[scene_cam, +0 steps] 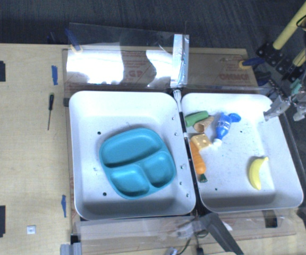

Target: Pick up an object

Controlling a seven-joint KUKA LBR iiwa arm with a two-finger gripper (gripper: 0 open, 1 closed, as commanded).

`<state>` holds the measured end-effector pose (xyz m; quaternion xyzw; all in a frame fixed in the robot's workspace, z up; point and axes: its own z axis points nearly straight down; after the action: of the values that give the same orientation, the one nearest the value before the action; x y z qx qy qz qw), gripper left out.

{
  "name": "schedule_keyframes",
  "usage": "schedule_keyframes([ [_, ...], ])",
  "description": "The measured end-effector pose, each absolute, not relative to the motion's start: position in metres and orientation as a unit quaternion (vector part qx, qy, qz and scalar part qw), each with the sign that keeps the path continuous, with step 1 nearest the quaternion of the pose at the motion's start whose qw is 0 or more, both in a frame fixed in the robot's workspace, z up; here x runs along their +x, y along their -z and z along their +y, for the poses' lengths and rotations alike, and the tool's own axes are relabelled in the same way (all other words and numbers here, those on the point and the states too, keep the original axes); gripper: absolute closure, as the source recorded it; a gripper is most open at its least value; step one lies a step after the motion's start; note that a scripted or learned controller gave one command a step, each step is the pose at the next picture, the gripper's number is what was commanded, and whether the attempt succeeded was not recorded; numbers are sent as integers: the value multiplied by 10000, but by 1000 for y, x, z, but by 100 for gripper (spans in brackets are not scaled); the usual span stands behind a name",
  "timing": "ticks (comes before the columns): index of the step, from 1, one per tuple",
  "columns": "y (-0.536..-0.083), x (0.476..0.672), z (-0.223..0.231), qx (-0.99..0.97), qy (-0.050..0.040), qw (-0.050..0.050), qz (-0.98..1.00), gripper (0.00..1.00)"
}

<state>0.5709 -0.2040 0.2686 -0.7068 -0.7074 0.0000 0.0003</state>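
Observation:
The right bin (280,195) holds several small items. A yellow banana (256,172) lies near its right wall. A blue bottle (223,125) lies toward the back, with a green piece (195,117) and a tan piece (200,125) to its left. An orange block (200,141) and an orange carrot (198,162) lie along the left wall. My gripper (280,106) hangs over the bin's far right corner, above and apart from all the items, with nothing seen in it.
The left bin (84,116) holds a blue divided plate (137,162). A clear plastic sheet (126,62) stands behind the bins. Cables and the arm's body (296,62) crowd the upper right. A screwdriver (50,109) lies on the bench at left.

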Motion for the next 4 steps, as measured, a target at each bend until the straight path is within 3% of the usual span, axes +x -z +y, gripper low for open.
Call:
schedule_keyframes([
  [1, -270, 545, -207, -6328, 1, 5, -7743, 0],
  [2, -191, 581, -151, -7123, -7, 24, -7018, 0],
  [3, -236, 579, -131, -7497, 11, -17, -6617, 0],
  [4, -154, 514, -145, -7304, -23, 27, -6830, 0],
])
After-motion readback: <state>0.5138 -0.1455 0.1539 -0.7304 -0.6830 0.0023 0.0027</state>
